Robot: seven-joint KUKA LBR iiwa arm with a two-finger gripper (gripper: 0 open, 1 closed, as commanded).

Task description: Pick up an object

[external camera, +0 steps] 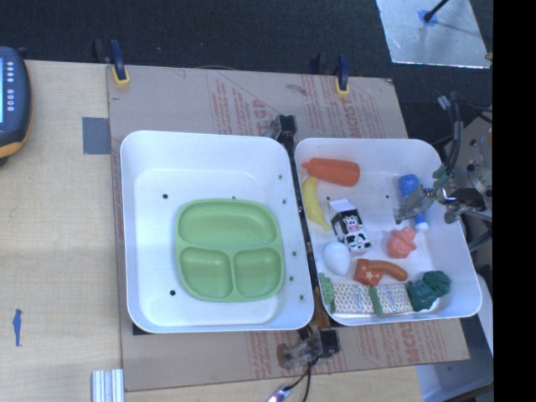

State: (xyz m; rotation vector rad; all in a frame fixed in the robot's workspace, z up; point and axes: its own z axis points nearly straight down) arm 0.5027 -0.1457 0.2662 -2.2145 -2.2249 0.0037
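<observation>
Two bins: shallow white trays side by side on a cardboard sheet (pixel 251 99) clamped to the wooden bench (pixel 59 224).
Left bin (pixel 142 162): holds a pale green divided plate (pixel 229 248), lying flat near the middle, with one long compartment on its far side and two smaller ones on its near side.
Right bin (pixel 456 262): holds all the small objects.
Orange carrot (pixel 332 171): long and rounded, lying across the far left corner of the right bin.
Yellow banana (pixel 313 203): slim and curved, just near of the carrot, along the bin's left wall.
Black-and-white toy (pixel 350 227): small, blocky, cow-patterned, right of the banana.
White egg (pixel 336 257): round and smooth, just near of the cow-patterned toy.
Red sausage (pixel 379 270): short and glossy, right of the egg.
Pink piece (pixel 403 242): small and lumpy, just far of the sausage's right end.
Patterned flat strip (pixel 368 298): pale with green bands, along the bin's near wall.
Green broccoli (pixel 430 289): dark and bumpy, at the near right corner, touching the strip's end.
Blue object (pixel 408 184): small, at the far right part of the bin.
Gripper (pixel 416 203): reaches in from the right, low over the blue object; whether its jaws are spread or pinching cannot be told.
</observation>
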